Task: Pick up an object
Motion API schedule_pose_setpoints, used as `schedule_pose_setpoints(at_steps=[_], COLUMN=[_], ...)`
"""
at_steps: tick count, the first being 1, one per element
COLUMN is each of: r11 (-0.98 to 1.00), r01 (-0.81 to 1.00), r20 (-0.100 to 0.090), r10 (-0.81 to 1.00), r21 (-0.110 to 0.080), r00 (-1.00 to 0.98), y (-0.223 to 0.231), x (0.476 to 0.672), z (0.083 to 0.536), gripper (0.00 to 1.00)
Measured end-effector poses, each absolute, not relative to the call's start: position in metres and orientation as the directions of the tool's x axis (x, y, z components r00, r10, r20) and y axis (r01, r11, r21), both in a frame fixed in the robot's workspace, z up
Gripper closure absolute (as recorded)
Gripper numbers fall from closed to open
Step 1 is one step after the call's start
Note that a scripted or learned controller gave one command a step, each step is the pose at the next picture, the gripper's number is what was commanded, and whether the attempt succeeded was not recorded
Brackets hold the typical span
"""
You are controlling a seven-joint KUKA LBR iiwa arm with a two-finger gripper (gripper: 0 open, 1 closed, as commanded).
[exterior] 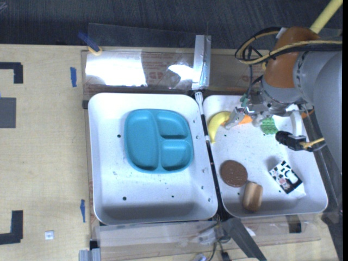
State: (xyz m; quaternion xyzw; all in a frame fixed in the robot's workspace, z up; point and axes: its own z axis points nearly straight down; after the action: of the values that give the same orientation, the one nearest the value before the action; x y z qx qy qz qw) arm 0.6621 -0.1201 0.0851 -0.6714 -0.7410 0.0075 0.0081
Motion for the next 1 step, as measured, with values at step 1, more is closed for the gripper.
schedule_pose_setpoints(at_steps=[1], r11=[0.159], r01=[0.987], r20=[-0.001], r10=[0.987], r21=[0.004], r00=[-0.159], y=[-0.1385], x=[0.636], z=[0.1277], gripper=[0.0])
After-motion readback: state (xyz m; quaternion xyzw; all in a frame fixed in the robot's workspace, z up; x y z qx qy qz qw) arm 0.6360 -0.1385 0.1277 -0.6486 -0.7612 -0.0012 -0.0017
